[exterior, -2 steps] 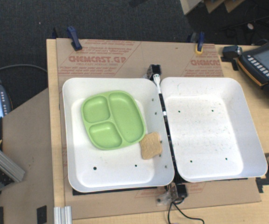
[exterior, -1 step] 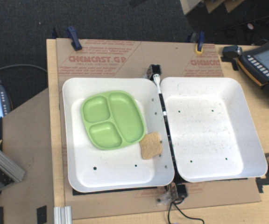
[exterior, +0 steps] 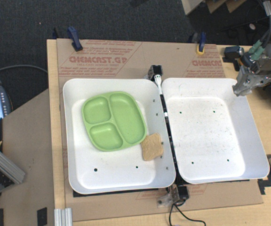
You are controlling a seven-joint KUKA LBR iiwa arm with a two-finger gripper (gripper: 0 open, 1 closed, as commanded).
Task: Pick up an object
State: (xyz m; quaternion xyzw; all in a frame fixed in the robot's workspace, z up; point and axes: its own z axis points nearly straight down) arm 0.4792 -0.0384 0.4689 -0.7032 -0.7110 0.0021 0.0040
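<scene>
Green divided plate (exterior: 114, 121) lying in left bin (exterior: 74, 140), tan sponge (exterior: 152, 147) touching its lower right edge. Tool (exterior: 243, 87) hovering over right bin's (exterior: 248, 126) upper right corner; cannot tell its state

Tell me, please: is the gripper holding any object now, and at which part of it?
Nothing is held. The gripper is above the right bin's far right corner, while the green plate and the tan sponge lie in the left bin.

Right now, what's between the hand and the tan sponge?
In the camera view: the right bin's bare floor, then the bins' abutting rims, lie between the hand and the sponge.
</scene>
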